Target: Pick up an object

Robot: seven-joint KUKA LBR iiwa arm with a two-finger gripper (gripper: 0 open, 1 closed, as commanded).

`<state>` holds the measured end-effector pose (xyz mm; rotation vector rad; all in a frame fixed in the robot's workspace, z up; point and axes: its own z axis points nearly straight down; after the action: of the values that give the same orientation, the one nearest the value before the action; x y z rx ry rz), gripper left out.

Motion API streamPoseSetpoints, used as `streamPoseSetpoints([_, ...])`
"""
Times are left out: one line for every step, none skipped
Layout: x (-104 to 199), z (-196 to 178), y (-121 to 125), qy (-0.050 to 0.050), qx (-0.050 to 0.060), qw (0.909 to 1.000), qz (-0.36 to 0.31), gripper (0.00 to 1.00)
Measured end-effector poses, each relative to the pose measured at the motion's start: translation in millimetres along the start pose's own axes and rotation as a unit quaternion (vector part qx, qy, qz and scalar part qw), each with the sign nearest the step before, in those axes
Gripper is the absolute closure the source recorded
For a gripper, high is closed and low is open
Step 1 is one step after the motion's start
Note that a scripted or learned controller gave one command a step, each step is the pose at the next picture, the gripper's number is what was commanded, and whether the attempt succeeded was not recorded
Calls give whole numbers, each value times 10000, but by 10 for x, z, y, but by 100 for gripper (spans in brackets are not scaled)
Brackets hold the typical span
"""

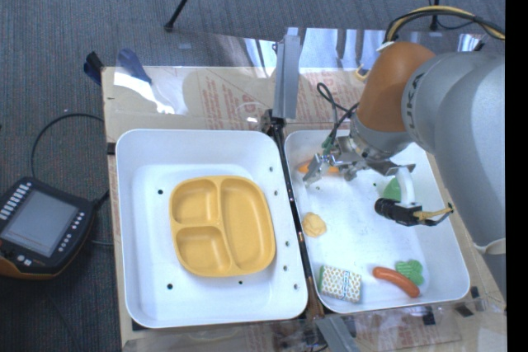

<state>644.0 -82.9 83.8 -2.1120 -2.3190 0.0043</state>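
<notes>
Nearest, along the right bin's [455,264] front edge lie a checkered block [340,282], a sausage [396,280] and a green piece [409,269]. Further back the pincer [330,163] hangs low at the bin's far-left corner, an orange piece [316,169] touching its left side; whether it grips, I cannot tell. The arm [445,111] bends down from the right.

Two white bins [136,177], one yellow tray [221,224], several toy foods.

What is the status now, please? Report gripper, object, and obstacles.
Gripper low over right bin, far corner. Small orange object at its tip, grasp unconfirmed. Sausage, checkered packet lie apart.
</notes>
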Motion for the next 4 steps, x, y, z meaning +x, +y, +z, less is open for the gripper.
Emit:
streamPoseSetpoints([-101, 4, -12, 1, 3, 9991, 430, 0])
streamPoseSetpoints([-1, -215, -1, 2, -3, 9982, 599, 0])
streamPoseSetpoints([-52, -56, -15, 1, 18, 9985, 547, 0])
streamPoseSetpoints([77, -1059, 31, -8, -52, 9997, 219, 0])
